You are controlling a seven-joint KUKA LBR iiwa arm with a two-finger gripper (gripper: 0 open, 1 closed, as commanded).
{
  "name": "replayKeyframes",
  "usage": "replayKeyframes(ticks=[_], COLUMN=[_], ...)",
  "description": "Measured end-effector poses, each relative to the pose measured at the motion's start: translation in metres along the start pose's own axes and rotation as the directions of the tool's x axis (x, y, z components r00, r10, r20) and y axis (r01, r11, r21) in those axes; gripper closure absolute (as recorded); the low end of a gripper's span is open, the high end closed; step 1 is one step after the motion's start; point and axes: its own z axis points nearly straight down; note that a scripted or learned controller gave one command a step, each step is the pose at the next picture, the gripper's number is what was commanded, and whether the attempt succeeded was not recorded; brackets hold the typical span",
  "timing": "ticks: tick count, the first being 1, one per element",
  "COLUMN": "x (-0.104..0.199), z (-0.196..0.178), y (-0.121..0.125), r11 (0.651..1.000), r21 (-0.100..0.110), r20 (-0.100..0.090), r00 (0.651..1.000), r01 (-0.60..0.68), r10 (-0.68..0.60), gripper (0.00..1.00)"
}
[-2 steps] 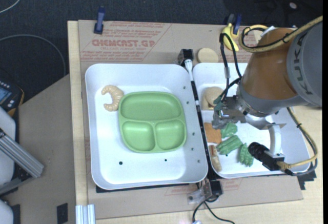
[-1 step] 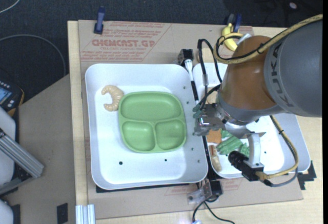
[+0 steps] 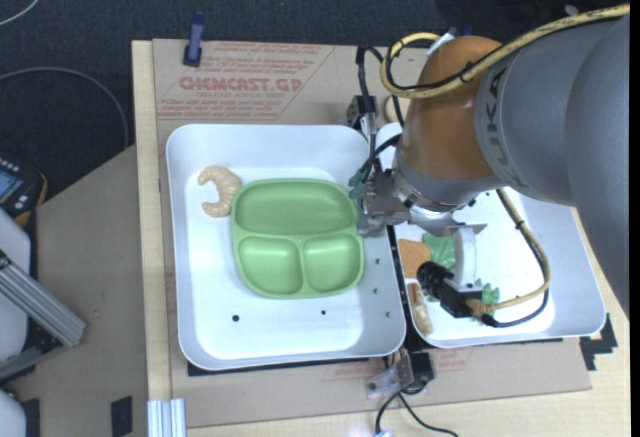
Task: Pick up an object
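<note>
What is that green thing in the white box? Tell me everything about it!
The green plate is a light green divided dish that looks like smooth plastic. It has three compartments: one wide one along the far side and two smaller ones in front. Its corners are rounded and all three compartments look bare. It lies flat, right side up, in the left white bin, toward the bin's right side. A beige croissant-shaped toy sits right at its upper left corner. The robot's arm hangs over the bin edge near its right rim.

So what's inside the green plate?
The green divided plate shows three bare compartments. A croissant lies beside it in the left bin. The arm covers its right edge.
</note>
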Motion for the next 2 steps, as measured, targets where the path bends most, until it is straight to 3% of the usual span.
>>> replayKeyframes(ticks=[1,2], x=[0.086,0.133], z=[-0.071,-0.131], y=[-0.042,-0.040], r11=[1.000,1.000], r21=[-0.003,-0.003], r20=[-0.006,-0.004], r00=[1.000,1.000], r01=[0.008,0.003], r10=[-0.008,-0.003], gripper=[1.00,1.00])
